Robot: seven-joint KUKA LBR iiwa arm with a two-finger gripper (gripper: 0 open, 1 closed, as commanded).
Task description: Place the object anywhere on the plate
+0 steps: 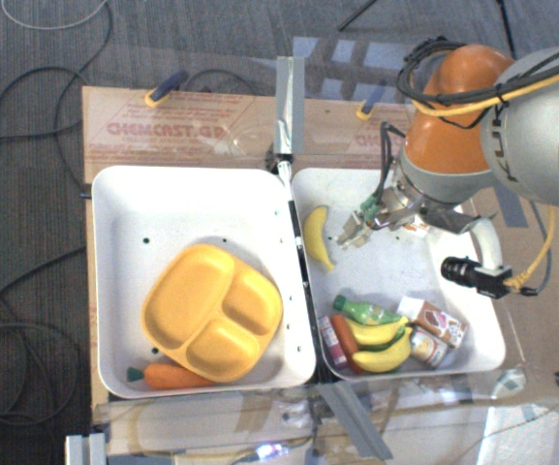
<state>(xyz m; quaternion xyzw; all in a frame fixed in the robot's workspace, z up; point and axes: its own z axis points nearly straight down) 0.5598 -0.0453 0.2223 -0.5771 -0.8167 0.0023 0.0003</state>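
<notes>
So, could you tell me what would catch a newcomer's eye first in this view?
Probably the big yellow divided plate tilted in the left bin, with an orange carrot lying by its lower edge. Next, the grey and orange arm reaching over the right bin, its hand hovering beside a lone banana. A heap of toy food fills that bin's lower part.

Lying in the left bin: plate, carrot just before it. Lying in the right bin: banana at left, heap of items in front.
</notes>
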